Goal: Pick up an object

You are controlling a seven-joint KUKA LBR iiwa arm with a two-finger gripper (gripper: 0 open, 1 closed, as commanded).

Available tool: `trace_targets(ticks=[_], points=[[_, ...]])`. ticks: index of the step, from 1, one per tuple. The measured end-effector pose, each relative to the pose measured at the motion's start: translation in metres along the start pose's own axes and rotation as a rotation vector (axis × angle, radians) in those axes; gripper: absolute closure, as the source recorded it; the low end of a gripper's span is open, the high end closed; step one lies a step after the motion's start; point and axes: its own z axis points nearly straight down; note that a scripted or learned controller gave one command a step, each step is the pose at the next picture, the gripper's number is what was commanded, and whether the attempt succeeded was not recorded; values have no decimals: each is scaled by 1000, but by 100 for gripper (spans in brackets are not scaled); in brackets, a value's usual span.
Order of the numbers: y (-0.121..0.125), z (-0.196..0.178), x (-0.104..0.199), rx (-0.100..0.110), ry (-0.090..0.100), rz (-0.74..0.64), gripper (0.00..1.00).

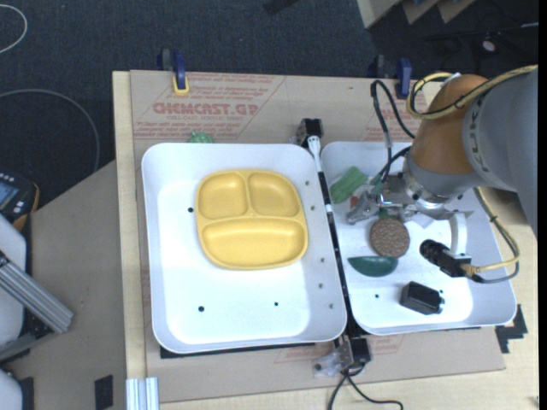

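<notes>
The gripper (pixel 379 205) hangs just above the brown disc (pixel 390 237); finger spread unclear.

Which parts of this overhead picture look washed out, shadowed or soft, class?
In the camera view, the left bin is bright, its white floor nearly washed out around the yellow divided plate; the arm casts shade over the right bin near the brown round disc; the hand looks soft and cluttered.

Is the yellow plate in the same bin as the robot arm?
No, the yellow divided plastic plate lies in the left white bin; the arm reaches over the right one.
</notes>
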Motion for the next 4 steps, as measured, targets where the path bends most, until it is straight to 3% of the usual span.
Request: trace_targets(ticks=[1,2,3,4], points=[[3,-18,-3,-12,-5,3,100],[-33,-36,-2,-6,-2,4,100],[-47,-10,-44,-17,-2,5,100],[-50,-112,54,-21,-1,-9,100]])
